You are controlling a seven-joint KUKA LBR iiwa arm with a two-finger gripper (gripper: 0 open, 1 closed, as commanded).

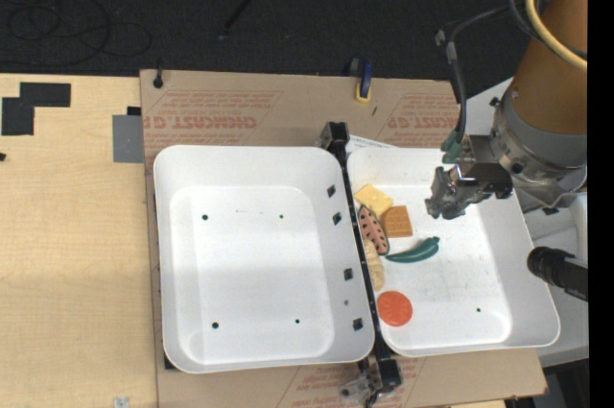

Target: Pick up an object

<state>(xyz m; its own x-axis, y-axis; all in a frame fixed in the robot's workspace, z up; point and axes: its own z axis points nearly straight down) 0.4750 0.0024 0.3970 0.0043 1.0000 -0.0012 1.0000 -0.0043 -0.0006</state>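
Just left of gripper [447,202]: green pepper [414,251].

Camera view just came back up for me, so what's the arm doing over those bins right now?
The arm's gripper hangs over the right bin, with nothing visible between its fingers. The objects are clustered along that bin's left side: a yellow block, a brown block, a green curved piece and a red disc. The left bin sits beside it. No pick has happened yet.
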